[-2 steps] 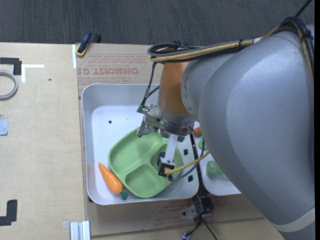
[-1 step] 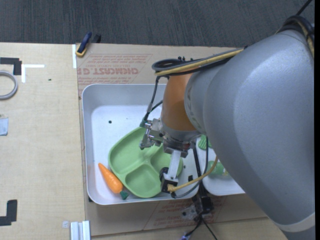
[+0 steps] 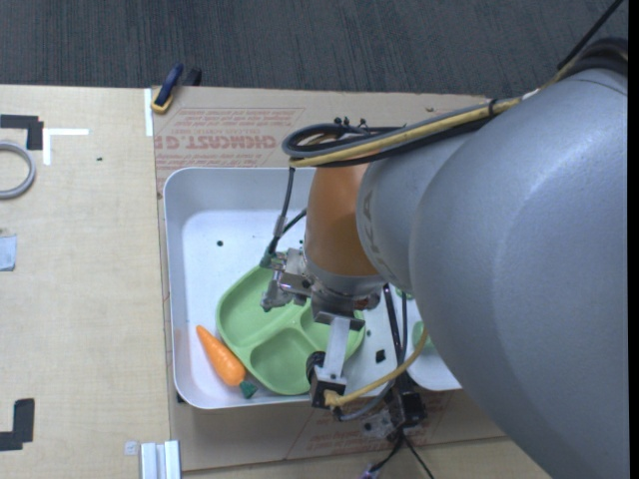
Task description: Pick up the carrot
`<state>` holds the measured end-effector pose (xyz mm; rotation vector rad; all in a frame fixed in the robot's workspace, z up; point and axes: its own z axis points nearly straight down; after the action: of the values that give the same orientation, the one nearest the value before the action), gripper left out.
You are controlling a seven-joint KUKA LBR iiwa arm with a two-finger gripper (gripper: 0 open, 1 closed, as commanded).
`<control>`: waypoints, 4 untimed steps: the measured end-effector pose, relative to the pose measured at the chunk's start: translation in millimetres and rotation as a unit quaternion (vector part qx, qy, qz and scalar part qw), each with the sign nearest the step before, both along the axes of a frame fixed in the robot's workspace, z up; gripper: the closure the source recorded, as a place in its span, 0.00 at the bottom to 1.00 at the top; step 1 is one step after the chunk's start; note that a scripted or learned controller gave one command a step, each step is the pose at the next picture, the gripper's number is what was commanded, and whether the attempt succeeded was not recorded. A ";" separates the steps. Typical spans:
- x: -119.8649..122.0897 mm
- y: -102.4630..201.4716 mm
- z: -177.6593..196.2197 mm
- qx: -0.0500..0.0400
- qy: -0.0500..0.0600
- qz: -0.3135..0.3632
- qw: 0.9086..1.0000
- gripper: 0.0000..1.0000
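Look at the left white bin [image 3: 180,267] and you will see the carrot [image 3: 221,355] lying flat on the bin floor, down in the near left corner. It is orange and lies on a slant. Its thin tip points up and to the left, toward the left wall of the bin. Its fat end points down and to the right, and you can see a small bit of green there, near the front wall. The carrot lies just beside the left edge of the green plate [image 3: 250,312]; you cannot tell if the two touch. The plate has walls inside that split it into parts. The big grey arm [image 3: 519,267] comes in from the right and covers much of the bin. The gripper [image 3: 283,289] hangs over the green plate, up and to the right of the carrot, and apart from it. You cannot tell if the gripper is open or closed, because the wrist hides it. Nothing can be seen in its grip. The bin sits on brown cardboard [image 3: 230,128] with red letters.
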<state>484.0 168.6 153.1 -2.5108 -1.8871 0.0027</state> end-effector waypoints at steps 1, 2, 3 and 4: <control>0.9 -0.3 9.4 0.000 0.000 0.000 1.000 1.00; -6.1 -78.1 63.7 0.000 -0.001 -0.099 0.995 1.00; -5.3 -162.4 94.1 0.000 -0.002 0.017 1.000 1.00; -5.3 -162.4 94.0 0.000 -0.002 0.017 1.000 0.00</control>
<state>478.7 6.2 247.1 -2.4800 -1.9315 -0.0010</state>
